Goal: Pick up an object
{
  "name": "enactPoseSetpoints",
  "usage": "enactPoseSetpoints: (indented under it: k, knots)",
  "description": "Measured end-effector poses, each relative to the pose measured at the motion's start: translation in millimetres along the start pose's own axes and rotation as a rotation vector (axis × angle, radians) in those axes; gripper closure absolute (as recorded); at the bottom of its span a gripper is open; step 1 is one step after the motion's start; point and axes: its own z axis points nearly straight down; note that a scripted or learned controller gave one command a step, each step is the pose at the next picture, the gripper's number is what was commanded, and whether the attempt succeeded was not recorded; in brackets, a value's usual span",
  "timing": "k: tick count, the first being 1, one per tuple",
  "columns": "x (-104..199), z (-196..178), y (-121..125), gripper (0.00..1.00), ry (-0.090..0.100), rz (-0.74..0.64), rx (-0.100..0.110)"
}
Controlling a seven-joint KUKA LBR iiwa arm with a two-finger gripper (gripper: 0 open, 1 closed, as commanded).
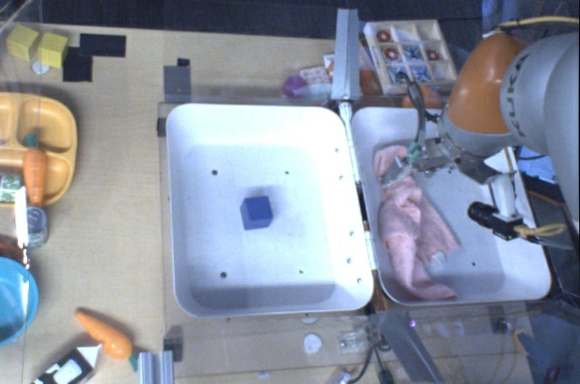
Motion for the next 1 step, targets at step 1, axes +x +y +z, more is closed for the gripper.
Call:
enactPoseSetpoints:
  k: [1]
  knots:
    - [0.4,-13.9,4.3,1.0,-0.003,-0.003,-0.011]
